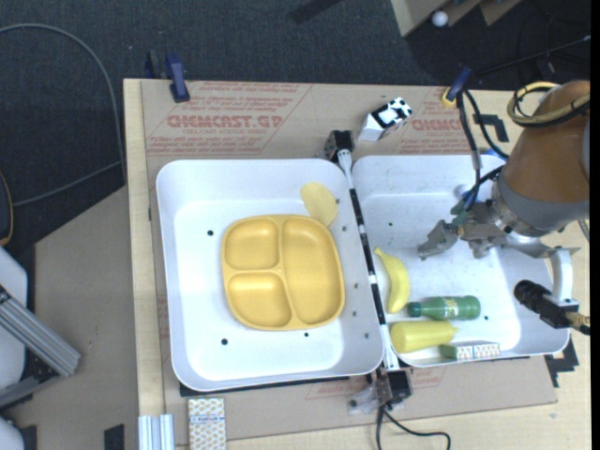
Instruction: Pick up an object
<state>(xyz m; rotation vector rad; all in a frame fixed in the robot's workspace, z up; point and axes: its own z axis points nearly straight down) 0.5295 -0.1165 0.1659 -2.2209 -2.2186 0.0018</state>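
In the right bin [422,181] my gripper [457,244] hangs over bare white floor, open, with nothing between its fingers. A yellow banana [395,279] lies to its lower left against the bin's left wall. Below the gripper a green bottle [443,307] lies on its side. In front of the bottle is a yellow block-like object [421,336], and a small flat printed box [476,351] sits at the front rim. The left bin [187,251] holds a yellow divided plate [281,272] and a small pale yellow piece [320,202] near its back right corner.
The grey arm with its orange band [548,172] comes in over the right bin's right side. A divider with clips [361,242] runs between the bins. Cables and a black-and-white part [389,115] lie on the cardboard behind the bins.
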